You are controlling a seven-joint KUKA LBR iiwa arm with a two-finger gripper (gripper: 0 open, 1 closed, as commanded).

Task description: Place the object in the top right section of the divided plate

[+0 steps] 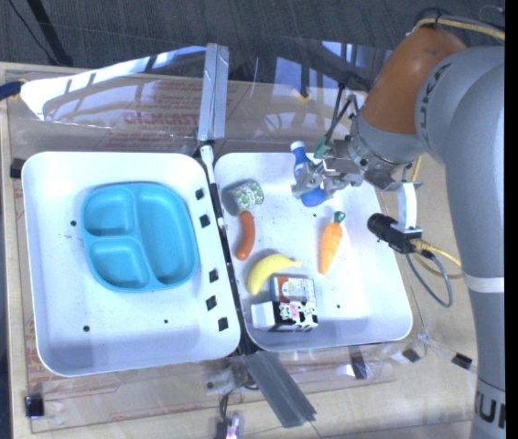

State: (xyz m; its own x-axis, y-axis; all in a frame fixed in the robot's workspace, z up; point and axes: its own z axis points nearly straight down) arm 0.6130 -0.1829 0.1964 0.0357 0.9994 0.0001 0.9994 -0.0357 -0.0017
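Nothing lies in the divided plate (140,236) yet; the gripper (318,183) hovers over the right bin (378,291), finger state impossible to tell.

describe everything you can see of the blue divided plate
The blue divided plate is a rounded, turquoise tray that looks like smooth plastic. Raised ridges split it into three sections: two smaller ones on the camera's left and one longer one on its right. It lies flat, slightly rotated, near the middle of the left white bin. Nothing sits in it and nothing touches it except the bin floor.
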